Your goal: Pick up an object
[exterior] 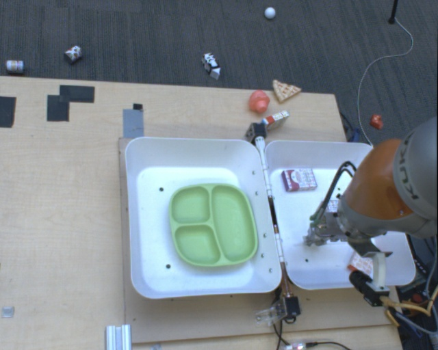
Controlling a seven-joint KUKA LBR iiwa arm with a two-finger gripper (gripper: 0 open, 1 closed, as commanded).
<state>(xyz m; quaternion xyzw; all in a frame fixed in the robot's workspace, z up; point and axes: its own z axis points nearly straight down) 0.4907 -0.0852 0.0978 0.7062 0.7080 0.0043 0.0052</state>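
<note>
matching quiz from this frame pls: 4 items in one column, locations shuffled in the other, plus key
Items
1. green divided plate
2. small red-and-white box
3. red ball
4. small white ball

Locations
A. on the dark floor beyond the bench
B. in the left bin
C. on the wooden bench top behind the bins
D. in the right bin, far side, apart from the gripper

Pairs: 1-B, 2-D, 3-C, 4-A
</note>
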